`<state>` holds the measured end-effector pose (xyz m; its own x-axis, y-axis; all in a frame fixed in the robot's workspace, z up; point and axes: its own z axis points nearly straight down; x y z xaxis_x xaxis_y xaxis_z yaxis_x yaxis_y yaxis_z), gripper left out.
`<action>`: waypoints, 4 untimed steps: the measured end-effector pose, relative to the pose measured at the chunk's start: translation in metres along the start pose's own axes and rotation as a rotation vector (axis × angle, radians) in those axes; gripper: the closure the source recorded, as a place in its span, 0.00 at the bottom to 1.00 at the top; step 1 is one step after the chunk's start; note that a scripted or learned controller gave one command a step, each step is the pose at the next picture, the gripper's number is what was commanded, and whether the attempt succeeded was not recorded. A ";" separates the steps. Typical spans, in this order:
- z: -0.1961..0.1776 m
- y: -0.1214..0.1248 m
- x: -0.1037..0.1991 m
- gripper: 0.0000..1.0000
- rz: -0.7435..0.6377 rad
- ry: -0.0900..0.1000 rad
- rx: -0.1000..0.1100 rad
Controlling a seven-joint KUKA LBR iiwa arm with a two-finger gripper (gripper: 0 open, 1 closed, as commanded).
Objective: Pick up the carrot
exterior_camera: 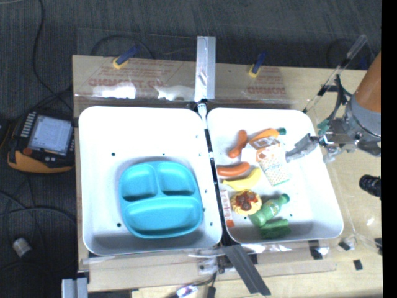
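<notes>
Carrot [268,133] lay at the far end of the right bin [322,185], orange with a small green tip pointing right, its left end against a carton [272,160]. A sausage [237,143] lay just left of it; a second sausage [233,169], a banana [243,179], a pizza slice [244,200] and a green bottle [268,208] sat nearer. The left bin [99,135] held a blue tray [161,197]. The gripper [304,146] hovered over the right side of the right bin, right of the carrot and apart from it, with nothing between its fingers; how wide they stood could not be told. The carrot looked like a light, stiff plastic toy, smooth and likely slippery. Its tapering shape suggested gripping across the thicker middle, clear of the carton.
</notes>
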<state>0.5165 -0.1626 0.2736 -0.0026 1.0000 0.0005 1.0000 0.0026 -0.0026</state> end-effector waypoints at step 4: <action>0.163 0.156 -0.045 0.00 -0.222 0.000 -0.011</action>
<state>0.6722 -0.2066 0.1098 -0.2232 0.9748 -0.0005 0.9747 0.2232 0.0083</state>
